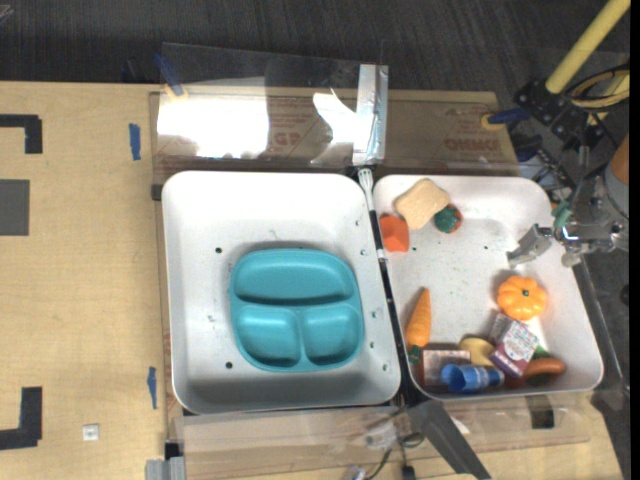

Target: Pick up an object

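My gripper [548,251] hangs at the right bin's [470,268] right rim, its fingers spread and nothing between them. Just below and left of it lies an orange toy pumpkin [523,297]. A carrot [419,316] rests by the bin's left wall. At the top left of the bin sit a bread slice [421,201], a green and red ball [447,219] and an orange-red block [394,233]. Along the bin's front edge are piled a blue bottle [470,376], a yellow piece [477,348], a purple and white packet [518,345] and a red sausage [545,368].
The left bin [200,268] holds a teal divided plate [295,308]. A clear plastic sheet [270,118] stands behind the bins. Cables and a yellow pole [590,38] are at the upper right, beyond the bench.
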